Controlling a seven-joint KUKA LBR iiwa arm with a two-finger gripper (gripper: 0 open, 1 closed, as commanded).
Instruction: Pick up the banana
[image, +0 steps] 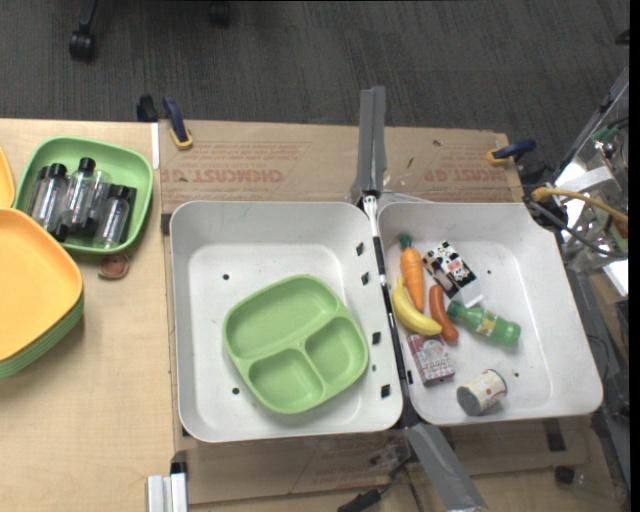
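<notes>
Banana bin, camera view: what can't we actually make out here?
- Banana: its far side is tight against the carrot and red sausage; contact unclear.
- Pink packet: label too small to read.
- Arm hardware at the right edge: cut off by the frame, gripper state unreadable.

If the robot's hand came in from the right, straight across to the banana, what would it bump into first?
Probably the green bottle, lying just right of the banana, with a red toy between them. Height is unclear, so it might pass over.
</notes>
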